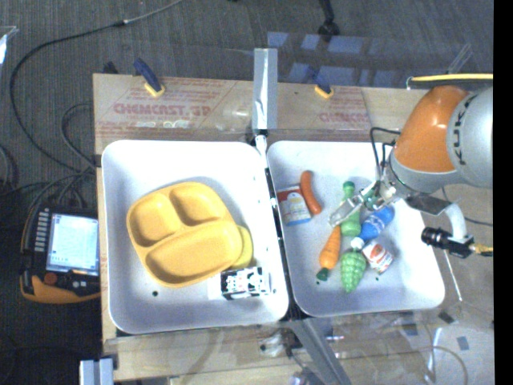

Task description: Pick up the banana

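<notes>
The banana (pixel 247 244) shows as a yellow strip at the right edge of the yellow divided plate (pixel 183 233) in the left bin (pixel 120 295), and the plate hides most of it. My gripper (pixel 353 208) is low over the right bin (pixel 425 295), well to the right of the banana. It hangs among a blue bottle (pixel 377 222), a green bottle (pixel 349 189) and a carrot (pixel 330 249). Nothing yellow is at its tip.
A black-and-white patterned box (pixel 243 282) lies just below the banana. The right bin also holds a red sausage (pixel 310 192), a small carton (pixel 293 206), a green knobbly toy (pixel 351 269) and a can (pixel 378 257). The ridge where the bins meet (pixel 274 239) runs between gripper and banana.
</notes>
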### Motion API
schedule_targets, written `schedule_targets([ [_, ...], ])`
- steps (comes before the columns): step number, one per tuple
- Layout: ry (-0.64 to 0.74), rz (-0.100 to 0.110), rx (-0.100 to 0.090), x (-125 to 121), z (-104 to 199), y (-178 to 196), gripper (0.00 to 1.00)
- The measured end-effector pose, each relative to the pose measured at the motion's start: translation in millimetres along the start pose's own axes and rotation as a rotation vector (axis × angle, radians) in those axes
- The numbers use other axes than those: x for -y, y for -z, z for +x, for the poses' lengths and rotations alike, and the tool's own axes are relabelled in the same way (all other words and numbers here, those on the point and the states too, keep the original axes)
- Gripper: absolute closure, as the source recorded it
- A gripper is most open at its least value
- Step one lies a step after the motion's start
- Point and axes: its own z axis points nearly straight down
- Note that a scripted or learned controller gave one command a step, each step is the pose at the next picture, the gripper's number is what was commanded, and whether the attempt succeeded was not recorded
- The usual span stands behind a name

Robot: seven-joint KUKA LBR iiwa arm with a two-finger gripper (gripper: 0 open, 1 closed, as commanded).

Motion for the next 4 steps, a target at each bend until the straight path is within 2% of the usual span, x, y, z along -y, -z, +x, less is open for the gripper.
schedule_targets([
  [1, -0.081, -0.002, 0.0, -21.3, 26.3, 0.0, 0.0],
  [2, -0.083, -0.007, 0.0, -23.0, 26.4, 10.2, 1.0],
  [3, -0.083, -0.006, 0.0, -22.8, 26.4, 10.2, 0.0],
  [4, -0.237, 0.008, -0.003, -87.4, -5.7, -2.6, 0.0],
])
